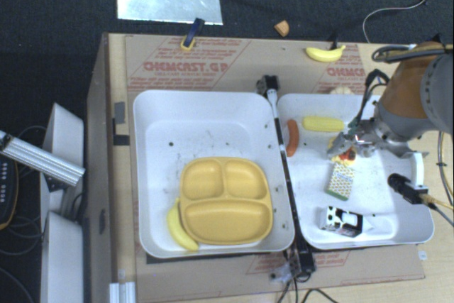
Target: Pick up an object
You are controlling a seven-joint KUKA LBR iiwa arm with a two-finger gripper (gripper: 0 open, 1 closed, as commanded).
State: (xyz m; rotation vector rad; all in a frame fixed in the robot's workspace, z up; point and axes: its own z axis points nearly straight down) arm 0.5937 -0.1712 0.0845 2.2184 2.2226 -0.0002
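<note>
A cardboard-topped bench [213, 60] on dark carpet carried two shallow white bins: the left bin [152, 124] held a yellow divided plate [225, 201] with a banana [179, 229] tucked against its lower-left edge. In the right bin [411, 223] lay a red sausage [291, 137] by the dividing wall, a yellow piece [323, 124], a patterned packet [341, 181] and a black-and-white box [344, 221]. The gripper [346, 147] hung just above the packet's upper end; whether its fingers were spread or pressed together could not be told.
</note>
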